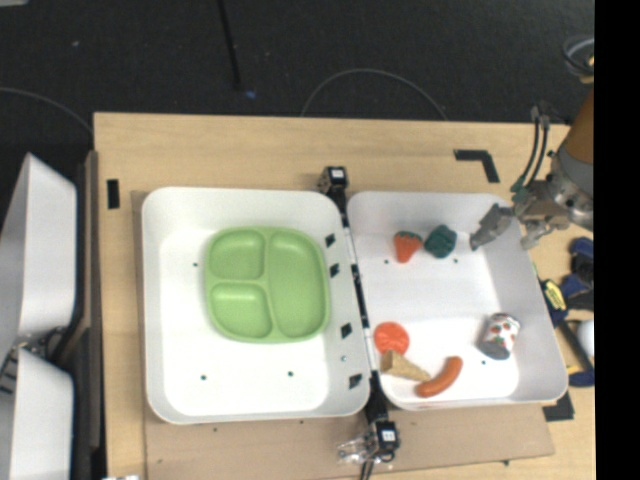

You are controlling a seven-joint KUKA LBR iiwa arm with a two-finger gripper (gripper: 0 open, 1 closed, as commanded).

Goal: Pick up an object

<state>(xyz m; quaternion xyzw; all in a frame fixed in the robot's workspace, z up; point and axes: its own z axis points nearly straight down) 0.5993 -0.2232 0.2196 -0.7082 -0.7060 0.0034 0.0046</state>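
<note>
The right bin (440, 293) holds several small objects. A red strawberry-like piece (405, 246) and a dark green lump (440, 240) lie side by side near its far edge. An orange-red round piece (391, 338), a tan wedge (405, 366) and a red-orange sausage (440, 376) cluster at its near left corner. A grey and white object (498, 335) rests near the right wall. My gripper (510, 228) hangs over the bin's far right corner, right of the green lump and apart from it. It is open with nothing between its fingers.
The left bin (170, 368) carries a light green divided plate (268, 283). Black clips (352, 313) line the seam between the bins. Blue and yellow items (570, 288) lie on the bench beyond the right bin's right wall.
</note>
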